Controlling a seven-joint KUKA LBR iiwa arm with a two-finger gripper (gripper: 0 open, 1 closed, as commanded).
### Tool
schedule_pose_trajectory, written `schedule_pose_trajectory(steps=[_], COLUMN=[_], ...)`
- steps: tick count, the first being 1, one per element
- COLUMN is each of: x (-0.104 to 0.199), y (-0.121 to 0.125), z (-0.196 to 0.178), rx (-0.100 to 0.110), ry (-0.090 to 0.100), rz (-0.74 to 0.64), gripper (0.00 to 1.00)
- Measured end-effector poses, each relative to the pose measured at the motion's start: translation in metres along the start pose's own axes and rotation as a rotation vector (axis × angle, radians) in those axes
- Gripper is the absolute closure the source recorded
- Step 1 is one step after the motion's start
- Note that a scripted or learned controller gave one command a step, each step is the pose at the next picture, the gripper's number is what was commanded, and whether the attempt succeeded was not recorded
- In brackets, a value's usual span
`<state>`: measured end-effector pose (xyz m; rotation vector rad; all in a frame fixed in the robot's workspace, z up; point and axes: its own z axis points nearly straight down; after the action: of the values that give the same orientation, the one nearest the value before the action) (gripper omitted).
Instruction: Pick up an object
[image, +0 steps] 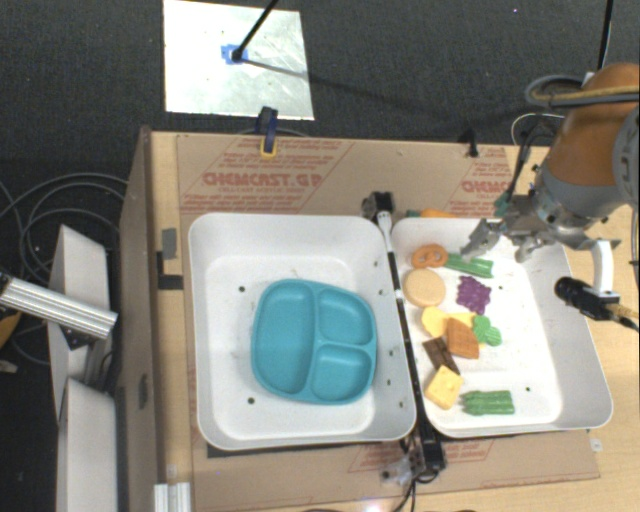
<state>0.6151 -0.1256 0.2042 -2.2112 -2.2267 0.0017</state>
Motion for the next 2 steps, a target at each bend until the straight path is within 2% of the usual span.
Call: schedule_pose_trajectory(steps=[1, 2], x=[-0.017, 0.001], y=[-0.008, -0.074], z=[0.098, 0.122], rx=[0.002, 0.003], ry=[-0.001, 0.000], rz=[0.007, 0.007], gripper=[0.00, 0.00])
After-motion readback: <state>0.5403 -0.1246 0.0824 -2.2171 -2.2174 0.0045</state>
